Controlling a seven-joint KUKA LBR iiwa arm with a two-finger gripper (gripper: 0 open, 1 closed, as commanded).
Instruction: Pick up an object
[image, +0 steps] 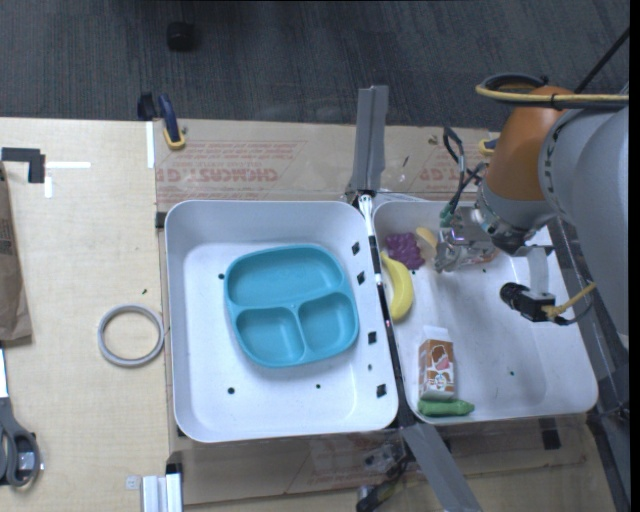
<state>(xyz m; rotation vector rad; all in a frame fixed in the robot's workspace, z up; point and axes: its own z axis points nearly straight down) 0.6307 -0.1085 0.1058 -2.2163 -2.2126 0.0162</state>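
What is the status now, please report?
Gripper low in right white bin, fingers unclear. Purple grape bunch and yellow banana beside it, not held. Small brown carton and green pod lie apart.

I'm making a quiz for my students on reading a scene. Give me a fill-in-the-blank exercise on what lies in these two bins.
1. The blue divided tray lies in the ____ bin.
2. The banana lies against the ____ wall of the right bin.
3. The small carton lies just above a ____ vegetable.
4. The hand is over the ____ bin, near the purple grapes.

Missing words: left; left; green; right
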